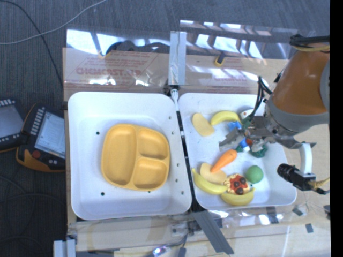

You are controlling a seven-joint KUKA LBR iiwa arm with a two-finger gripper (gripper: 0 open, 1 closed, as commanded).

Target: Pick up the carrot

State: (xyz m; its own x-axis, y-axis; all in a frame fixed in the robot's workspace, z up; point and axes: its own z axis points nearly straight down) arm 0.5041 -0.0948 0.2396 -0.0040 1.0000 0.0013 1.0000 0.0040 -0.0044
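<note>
The carrot (223,160) lies on the floor of the right bin (278,197), tilted, its thick end up toward the gripper (242,138) and its tip down toward a yellow banana (208,182). The gripper hangs just above and to the right of the carrot's thick end; I cannot tell whether it is open or closed, and nothing shows between its parts. A green ball (254,174) sits right of the carrot, another banana (224,116) above it, and a pale slice (202,125) up-left. Far left of the carrot, a yellow divided plate (135,157) rests in the left bin (86,197).
</note>
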